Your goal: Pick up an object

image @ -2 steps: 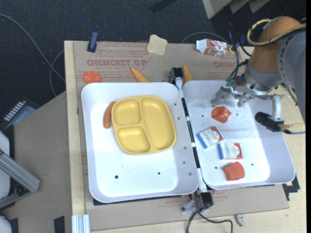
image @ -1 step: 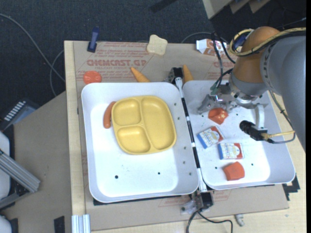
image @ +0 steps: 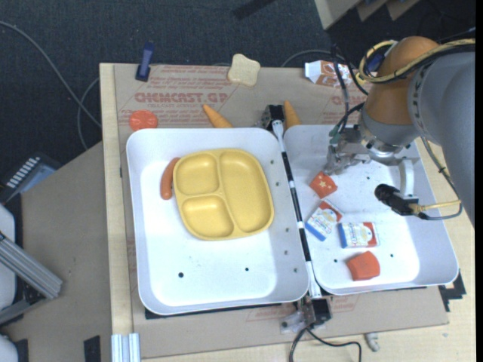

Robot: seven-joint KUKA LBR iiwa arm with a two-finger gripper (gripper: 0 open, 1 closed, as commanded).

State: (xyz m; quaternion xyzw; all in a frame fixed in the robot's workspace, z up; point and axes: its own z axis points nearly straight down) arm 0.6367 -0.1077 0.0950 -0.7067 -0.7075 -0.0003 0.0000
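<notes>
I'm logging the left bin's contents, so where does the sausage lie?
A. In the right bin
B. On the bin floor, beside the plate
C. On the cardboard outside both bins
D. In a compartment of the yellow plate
B: the sausage lies on the floor of the left bin, right beside the rim of the yellow plate on the view's left, and not in any of its compartments.

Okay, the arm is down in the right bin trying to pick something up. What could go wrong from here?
The gripper sits near the far corner of the right white bin, beside the small red box rather than over it, so it may come up with nothing. The blue-and-white carton and the red-trimmed packet lie close together, so a grab there could nudge or catch both.
</notes>
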